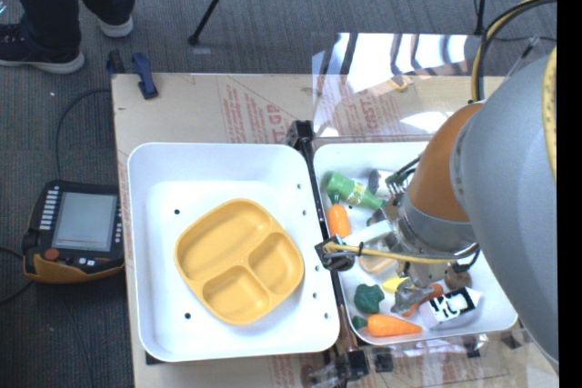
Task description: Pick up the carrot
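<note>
Scanning from the left, you see the left bin (145, 195) carrying a yellow divided plate (238, 261), its three wells bare. Past the divider, the right bin (496, 320) holds the clutter: a green toy vegetable (346, 189) near the top, an orange carrot-like piece (339, 220) just below it, a dark green broccoli piece (368, 296) lower down, and the carrot (394, 325) lying flat along the bin's near edge, tip pointing right. You have two orange candidates here; the lower one has the clearer carrot shape, so I judge that to be your target. Further right, the arm's orange band (436, 186) and grey body hang over the bin, with the gripper (420, 293) low among the items, just above and beside the carrot. You cannot tell from this angle how the jaws stand, since the wrist hides them. Nothing orange shows lifted off the bin floor, so as far as you can judge, the pick is not yet done: the grasp, closing and lift all remain
</note>
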Controlling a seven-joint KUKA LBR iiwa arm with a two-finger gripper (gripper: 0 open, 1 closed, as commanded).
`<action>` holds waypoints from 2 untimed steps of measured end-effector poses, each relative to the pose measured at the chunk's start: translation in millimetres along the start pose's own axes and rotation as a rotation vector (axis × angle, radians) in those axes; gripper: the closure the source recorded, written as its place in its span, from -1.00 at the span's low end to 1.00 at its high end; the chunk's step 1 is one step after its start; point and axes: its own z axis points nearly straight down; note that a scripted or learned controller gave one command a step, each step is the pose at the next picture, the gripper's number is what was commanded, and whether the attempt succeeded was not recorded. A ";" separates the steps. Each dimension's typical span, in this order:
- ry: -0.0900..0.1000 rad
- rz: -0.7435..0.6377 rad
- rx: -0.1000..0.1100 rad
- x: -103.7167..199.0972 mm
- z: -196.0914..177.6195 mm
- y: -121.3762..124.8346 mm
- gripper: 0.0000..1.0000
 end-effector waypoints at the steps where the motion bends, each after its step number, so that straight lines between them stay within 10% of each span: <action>1: -0.001 0.002 0.000 2.4 0.1 -11.1 -1.00; 2: 0.001 -0.236 -0.002 2.6 -0.3 -11.4 -1.00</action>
